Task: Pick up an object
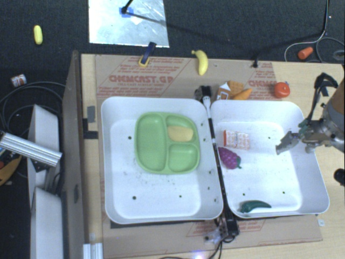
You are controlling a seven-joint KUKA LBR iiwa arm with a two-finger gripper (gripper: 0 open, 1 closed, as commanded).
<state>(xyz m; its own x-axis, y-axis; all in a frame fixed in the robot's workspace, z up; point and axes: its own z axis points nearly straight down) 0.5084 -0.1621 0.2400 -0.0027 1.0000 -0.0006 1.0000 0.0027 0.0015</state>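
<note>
Right bin, candidate objects: purple grape bunch at 9 o'clock by centre divider, knobbly, dark; red-and-white packet just above, print illegible; green pepper at 6 o'clock, partly behind bin rim. Gripper at 3 o'clock over bin, blurred; jaw opening unreadable, nothing seen between fingers. Arm cut off at frame edge.

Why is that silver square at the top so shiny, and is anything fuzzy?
In the camera view, the silver foil-like square sheet on the dark floor throws back bright glare; the two shallow white bins look brightly lit, the green divided plate casts hardly any shadow, and the grey two-finger gripper looks slightly soft.
</note>
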